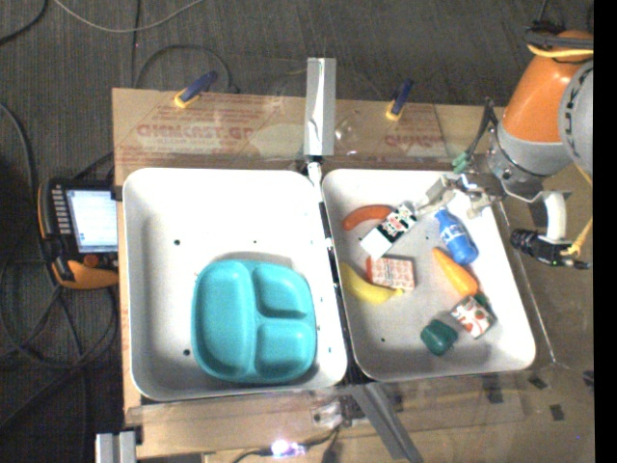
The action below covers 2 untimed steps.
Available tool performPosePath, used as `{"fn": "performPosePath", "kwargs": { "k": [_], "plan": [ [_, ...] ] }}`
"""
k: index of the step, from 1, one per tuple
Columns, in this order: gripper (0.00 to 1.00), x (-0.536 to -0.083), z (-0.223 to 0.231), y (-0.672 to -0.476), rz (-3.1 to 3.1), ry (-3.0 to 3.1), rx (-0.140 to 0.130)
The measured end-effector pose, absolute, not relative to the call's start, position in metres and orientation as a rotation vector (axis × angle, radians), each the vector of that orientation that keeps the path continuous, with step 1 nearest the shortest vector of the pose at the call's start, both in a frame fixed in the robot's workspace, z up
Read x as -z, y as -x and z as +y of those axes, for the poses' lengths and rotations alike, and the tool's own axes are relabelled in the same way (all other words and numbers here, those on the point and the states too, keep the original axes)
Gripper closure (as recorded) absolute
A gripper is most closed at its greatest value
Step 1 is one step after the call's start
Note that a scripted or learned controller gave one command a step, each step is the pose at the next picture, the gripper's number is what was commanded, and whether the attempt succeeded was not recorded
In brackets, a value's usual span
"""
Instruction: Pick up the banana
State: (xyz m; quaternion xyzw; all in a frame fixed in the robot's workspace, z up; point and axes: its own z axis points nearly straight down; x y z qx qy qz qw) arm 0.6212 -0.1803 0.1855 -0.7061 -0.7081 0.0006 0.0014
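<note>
The yellow banana (pixel 364 288) lies in the right bin (pixel 511 355) near its left wall, and a pink box (pixel 392 272) covers its right end. My gripper (pixel 453 195) hangs over the bin's far right corner, above a blue bottle (pixel 456 237) and well to the right of and beyond the banana. Its fingers stand open with nothing between them.
Around the banana lie a red curved item (pixel 364 216), a black-and-white carton (pixel 391 228), an orange carrot (pixel 456 271), a green cup (pixel 439 337) and a small red-and-white carton (pixel 473 316). The left bin (pixel 154 220) holds a teal divided tray (pixel 255 322).
</note>
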Motion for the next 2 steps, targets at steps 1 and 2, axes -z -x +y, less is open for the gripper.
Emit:
{"fn": "performPosePath", "kwargs": {
  "k": [1,2],
  "plan": [
    [0.0,-0.121,-0.15,-0.591,-1.849,2.56,0.024],
    [0.0,-0.135,-0.1,-0.487,-2.124,2.308,-0.004]
  ]
}}
